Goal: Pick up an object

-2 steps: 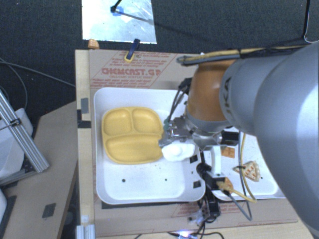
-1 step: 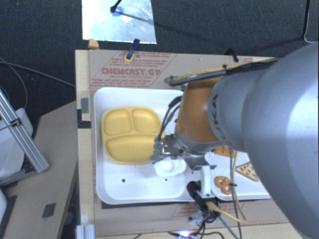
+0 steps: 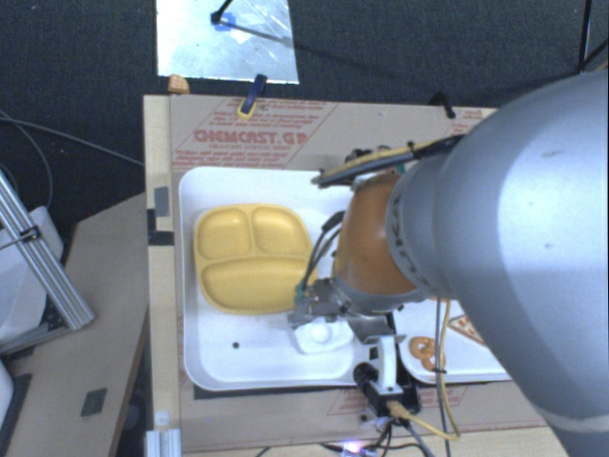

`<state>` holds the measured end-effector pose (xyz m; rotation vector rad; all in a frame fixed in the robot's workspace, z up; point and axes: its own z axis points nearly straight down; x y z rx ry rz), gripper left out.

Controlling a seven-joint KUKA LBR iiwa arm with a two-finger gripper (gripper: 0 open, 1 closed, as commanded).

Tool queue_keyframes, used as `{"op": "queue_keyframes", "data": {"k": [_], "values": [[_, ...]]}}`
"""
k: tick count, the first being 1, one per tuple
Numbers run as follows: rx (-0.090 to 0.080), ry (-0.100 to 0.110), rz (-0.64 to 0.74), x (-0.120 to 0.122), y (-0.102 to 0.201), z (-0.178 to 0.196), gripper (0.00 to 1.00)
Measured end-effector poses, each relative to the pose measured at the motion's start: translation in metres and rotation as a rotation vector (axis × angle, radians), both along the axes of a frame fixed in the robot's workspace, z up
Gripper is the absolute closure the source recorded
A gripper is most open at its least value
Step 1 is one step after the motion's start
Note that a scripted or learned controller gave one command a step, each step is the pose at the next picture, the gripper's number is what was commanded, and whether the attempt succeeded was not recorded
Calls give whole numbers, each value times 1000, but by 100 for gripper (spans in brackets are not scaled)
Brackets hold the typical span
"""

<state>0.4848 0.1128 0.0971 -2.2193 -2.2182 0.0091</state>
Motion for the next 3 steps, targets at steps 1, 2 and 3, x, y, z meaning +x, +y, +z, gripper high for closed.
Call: {"op": "queue_keyframes", "data": {"k": [1, 2, 3], "values": [[7, -30, 9, 77, 35, 168, 100], [1, -6, -2, 16, -13, 165, 100], [3, -2, 9, 3, 47, 104, 100]]}}
